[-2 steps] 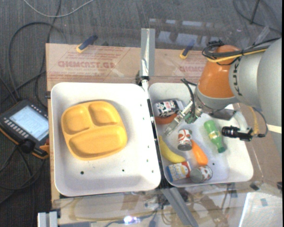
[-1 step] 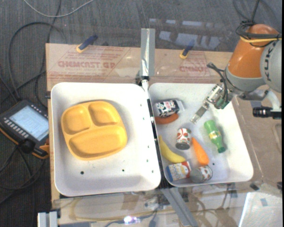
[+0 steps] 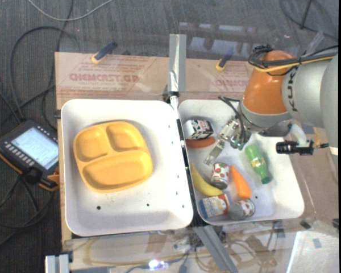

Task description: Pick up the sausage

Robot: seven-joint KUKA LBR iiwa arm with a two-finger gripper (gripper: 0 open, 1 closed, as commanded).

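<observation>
Honestly, the near end of the right-hand shallow white bin (image 3: 284,193) is crowded: yellow banana (image 3: 203,185), orange carrot (image 3: 240,182). Further back, the gripper (image 3: 224,138) hovers mid-bin; can't tell if it's released or clenched. The reddish-brown sausage (image 3: 200,143) lies far-left, tucked against a black-and-white can (image 3: 198,128), so a grab might catch the can instead.

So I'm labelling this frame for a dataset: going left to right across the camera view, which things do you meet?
Handheld screen pendant → yellow divided plate in the left bin → banana → carrot → green bottle. The cans, sausage and gripper overlap these too much to order.
</observation>
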